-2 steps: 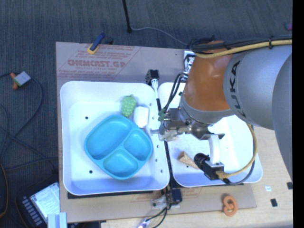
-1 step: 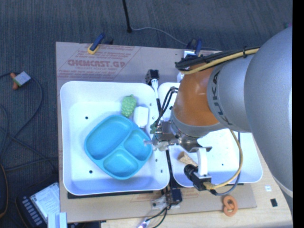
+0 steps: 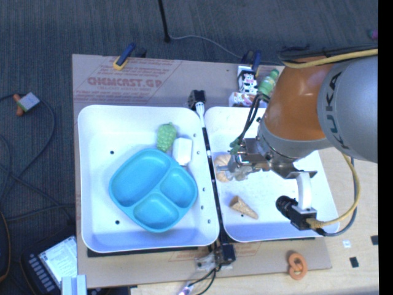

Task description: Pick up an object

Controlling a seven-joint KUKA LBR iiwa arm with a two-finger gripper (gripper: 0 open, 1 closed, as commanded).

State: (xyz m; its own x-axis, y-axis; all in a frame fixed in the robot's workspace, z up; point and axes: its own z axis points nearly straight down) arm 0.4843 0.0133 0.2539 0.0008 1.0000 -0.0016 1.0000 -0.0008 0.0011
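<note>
On the carpet at 9 o'clock lies 1 small grey and orange block (image 3: 26,102), well apart from the bench. The bench is a brown board (image 3: 116,82) with red print, bearing 2 white bins side by side.

The left bin (image 3: 92,165) holds 3 things. 1 blue divided plate (image 3: 153,189) with 3 compartments lies tilted near the bin's middle. At the plate's 12 o'clock sits 1 green knobbly object (image 3: 166,136), like a bunch of grapes. Just beside it, toward 4 o'clock, lies 1 small white block (image 3: 182,150), touching the plate's upper rim.

1 black clip (image 3: 197,97) sits at 12 o'clock on the seam between the bins. 1 blue clip (image 3: 123,55) sits on the board's top edge.

The right bin (image 3: 270,231) holds 2 pale food-like pieces that can be counted: 1 tan and white lump (image 3: 221,168) by the bin's left wall at 9 o'clock, and 1 tan wedge (image 3: 244,207) toward 7 o'clock, apart from the lump. The gripper (image 3: 241,165) hangs over this bin, just beside the lump at its 3 o'clock. Whether its pincer is spread or pressed together cannot be told, nor whether it touches the lump. The grey arm (image 3: 344,103) with its orange band (image 3: 295,100) covers the bin's upper right.

1 small printed box (image 3: 247,85) sits behind the right bin at 12 o'clock. 1 orange ring (image 3: 297,265) lies on the board at 5 o'clock.
</note>
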